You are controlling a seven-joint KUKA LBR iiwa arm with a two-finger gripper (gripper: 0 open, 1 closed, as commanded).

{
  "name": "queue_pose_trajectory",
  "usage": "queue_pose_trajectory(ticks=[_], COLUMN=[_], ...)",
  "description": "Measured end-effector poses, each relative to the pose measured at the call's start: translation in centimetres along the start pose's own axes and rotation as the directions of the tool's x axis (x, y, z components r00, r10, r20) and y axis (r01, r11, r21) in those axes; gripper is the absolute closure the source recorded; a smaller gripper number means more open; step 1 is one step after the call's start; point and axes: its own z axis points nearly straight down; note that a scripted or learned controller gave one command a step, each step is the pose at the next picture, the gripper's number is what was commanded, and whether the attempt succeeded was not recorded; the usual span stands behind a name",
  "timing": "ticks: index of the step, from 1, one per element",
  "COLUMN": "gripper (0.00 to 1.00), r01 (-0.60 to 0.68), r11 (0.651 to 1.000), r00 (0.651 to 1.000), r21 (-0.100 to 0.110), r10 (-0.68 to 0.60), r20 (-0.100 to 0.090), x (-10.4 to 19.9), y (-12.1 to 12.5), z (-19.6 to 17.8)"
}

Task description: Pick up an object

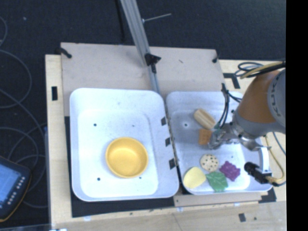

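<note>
The right bin (180, 107) holds a tan wooden cylinder (204, 118), a small orange block (205, 136), a round speckled cookie (209, 162), a pale yellow lemon-shaped piece (194, 177), a green crumpled piece (217, 181) and a purple bumpy piece (230, 170). My gripper (215, 141) reaches in from the right, low in this bin, right beside the orange block and above the cookie. In the left bin (86, 105) lies a yellow bowl (126, 157).
A slanted metal pole (137, 28) stands behind the bins and ends near their shared wall. A cardboard sheet (106, 66) lies under the back of the bins. Cables trail at the bench's right edge.
</note>
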Motion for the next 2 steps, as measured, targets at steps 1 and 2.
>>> queue_pose_trajectory(ticks=[1, 2], gripper=[1.0, 1.0], r01=[0.005, 0.013], r11=[1.0, 1.0], r00=[1.0, 1.0], r21=[-0.003, -0.003], r10=[-0.005, -0.013], r20=[0.001, 0.001], x=[-0.6, -0.7], y=[0.1, 0.3], z=[-6.4, -11.8])
